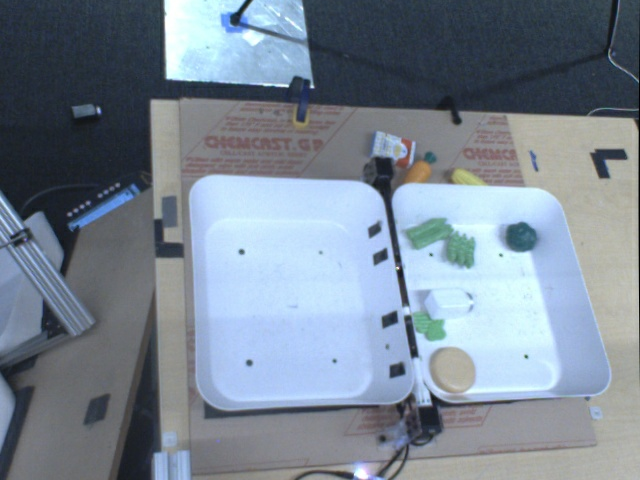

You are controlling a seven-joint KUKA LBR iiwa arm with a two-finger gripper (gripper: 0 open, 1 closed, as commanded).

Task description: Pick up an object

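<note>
Hand state cannot be told, so the pick looks unstarted; candidate objects lie in the right bin (560, 268), and reaching down over the tan disc (453, 369) seems the next call.

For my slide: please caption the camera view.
Right bin holds green toys, dark ball, tan disc.

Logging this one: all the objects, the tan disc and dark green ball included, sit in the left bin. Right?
Not right. The camera view shows the tan disc and dark green ball in the right bin, along with the other objects, not in the left bin.
</note>
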